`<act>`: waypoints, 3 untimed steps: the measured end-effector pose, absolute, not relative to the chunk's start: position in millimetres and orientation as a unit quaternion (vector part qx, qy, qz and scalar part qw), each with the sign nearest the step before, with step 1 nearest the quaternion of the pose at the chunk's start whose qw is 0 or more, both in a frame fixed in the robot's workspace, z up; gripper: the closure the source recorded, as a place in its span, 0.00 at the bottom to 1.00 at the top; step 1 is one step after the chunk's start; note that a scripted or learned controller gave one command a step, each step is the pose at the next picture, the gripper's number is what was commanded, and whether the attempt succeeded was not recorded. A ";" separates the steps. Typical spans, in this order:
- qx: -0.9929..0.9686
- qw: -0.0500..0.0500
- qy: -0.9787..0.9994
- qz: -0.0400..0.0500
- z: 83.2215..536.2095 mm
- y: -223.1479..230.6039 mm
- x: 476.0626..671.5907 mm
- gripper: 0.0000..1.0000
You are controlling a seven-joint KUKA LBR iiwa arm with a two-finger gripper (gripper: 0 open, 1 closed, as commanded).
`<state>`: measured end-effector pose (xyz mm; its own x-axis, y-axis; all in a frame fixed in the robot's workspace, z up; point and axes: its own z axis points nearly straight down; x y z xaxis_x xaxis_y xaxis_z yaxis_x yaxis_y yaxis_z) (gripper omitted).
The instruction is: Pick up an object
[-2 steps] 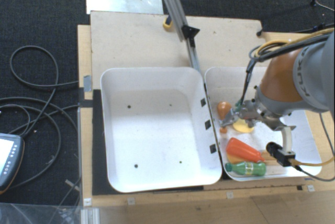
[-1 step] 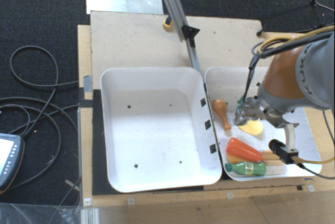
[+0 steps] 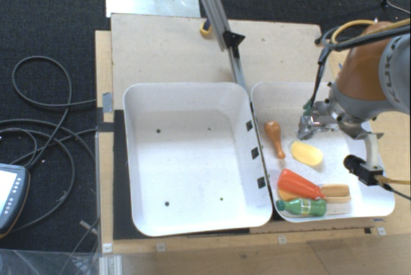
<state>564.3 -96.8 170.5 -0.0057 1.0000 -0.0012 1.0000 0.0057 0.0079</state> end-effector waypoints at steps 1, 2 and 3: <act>0.705 0.003 0.709 0.002 211.8 -97.2 566.0 1.00; 0.704 0.001 0.711 0.002 225.9 -47.4 575.9 1.00; 0.703 0.000 0.711 0.002 234.6 9.5 588.9 1.00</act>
<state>588.9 9.5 234.6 -0.0117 0.9999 0.0027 0.9999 0.0117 0.0037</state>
